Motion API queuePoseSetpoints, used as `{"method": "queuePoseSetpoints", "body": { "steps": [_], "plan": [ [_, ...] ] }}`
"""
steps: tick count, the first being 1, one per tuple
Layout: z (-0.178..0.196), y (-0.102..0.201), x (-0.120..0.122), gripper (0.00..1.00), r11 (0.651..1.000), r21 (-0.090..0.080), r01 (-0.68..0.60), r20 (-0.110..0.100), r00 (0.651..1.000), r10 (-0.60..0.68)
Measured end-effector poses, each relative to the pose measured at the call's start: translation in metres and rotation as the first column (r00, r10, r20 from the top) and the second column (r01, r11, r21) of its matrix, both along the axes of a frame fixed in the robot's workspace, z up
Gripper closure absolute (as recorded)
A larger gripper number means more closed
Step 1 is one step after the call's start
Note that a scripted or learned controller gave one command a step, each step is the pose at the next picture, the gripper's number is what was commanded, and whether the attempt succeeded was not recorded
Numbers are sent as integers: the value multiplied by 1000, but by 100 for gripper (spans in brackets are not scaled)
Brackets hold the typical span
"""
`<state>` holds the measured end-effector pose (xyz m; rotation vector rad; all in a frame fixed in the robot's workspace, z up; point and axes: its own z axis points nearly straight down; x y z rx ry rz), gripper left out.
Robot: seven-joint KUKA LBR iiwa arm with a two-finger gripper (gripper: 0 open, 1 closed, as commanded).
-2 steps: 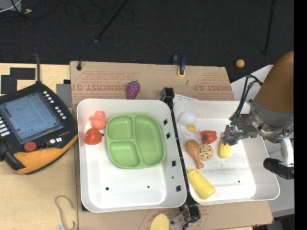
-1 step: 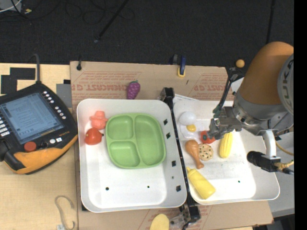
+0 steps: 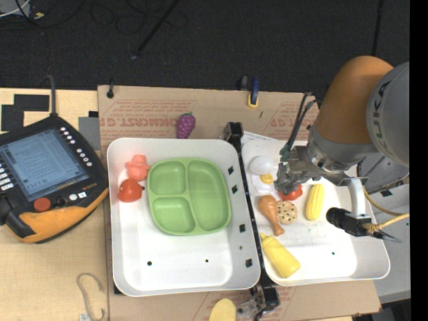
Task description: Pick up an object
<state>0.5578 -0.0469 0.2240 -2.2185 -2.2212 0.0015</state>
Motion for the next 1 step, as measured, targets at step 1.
{"method": "queuePoseSetpoints", "body": {
  "steps": [1],
  "plan": [
    [12,7,8,100,1000,0,1,1,1000,-1]
  ]
}}
